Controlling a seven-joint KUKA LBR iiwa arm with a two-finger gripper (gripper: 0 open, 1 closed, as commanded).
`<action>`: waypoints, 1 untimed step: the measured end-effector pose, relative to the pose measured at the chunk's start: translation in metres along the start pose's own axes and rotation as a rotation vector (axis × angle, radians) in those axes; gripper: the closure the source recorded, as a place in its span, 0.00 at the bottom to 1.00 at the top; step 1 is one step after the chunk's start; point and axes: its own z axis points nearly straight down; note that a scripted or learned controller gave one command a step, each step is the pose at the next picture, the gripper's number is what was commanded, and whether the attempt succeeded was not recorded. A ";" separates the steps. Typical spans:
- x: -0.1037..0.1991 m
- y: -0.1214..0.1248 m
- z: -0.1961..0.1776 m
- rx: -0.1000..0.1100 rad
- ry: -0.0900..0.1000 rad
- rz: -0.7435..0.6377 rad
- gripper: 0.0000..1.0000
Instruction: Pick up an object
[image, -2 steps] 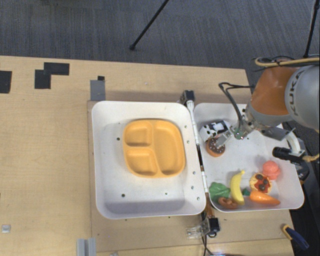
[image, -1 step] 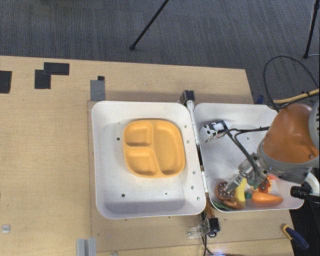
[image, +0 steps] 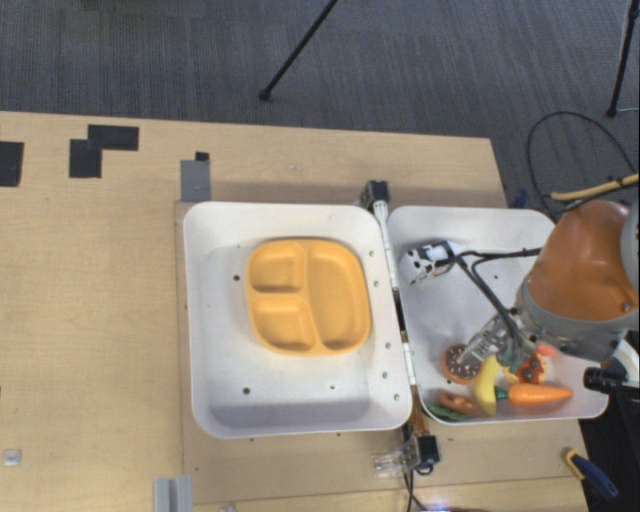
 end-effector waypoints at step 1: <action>0.040 0.060 -0.071 0.004 0.001 0.378 1.00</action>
